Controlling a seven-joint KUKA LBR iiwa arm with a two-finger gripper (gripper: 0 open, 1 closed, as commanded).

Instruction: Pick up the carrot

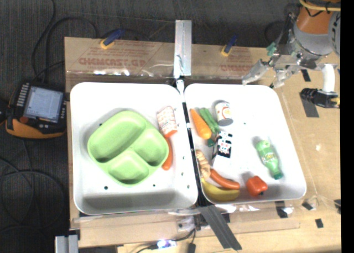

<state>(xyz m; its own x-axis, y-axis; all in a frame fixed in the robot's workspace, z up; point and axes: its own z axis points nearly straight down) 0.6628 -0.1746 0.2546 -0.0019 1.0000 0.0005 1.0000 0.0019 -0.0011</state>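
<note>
Parked at the upper right, above the back right corner of the right bin (287,136): the gripper (264,76), fingers spread wide, nothing between them and nothing touched. Behind it, the arm (316,9), grey with an orange band, entering from the right edge. Well apart from the pincer, in the right bin near its left wall: the carrot (199,124), orange, tapered, lying at a slant with one end toward the back wall. Pressed along its right side, a green vegetable (209,120). Just beyond that, a small can (223,112) with a light label. Below the carrot, a black-and-white packet (224,146), then a banana (220,192) along the front wall with a red-orange sausage-like piece (224,180) across it. Beside those, a red pepper-shaped toy (256,185) and a green bottle (269,159) toward the right wall. In the left bin (83,191): a green divided plate (128,146), a wrapped packet (166,119) and a thin orange stick (167,157) near the shared wall. At far left, off the bench, a handheld control pendant (38,108).
</note>
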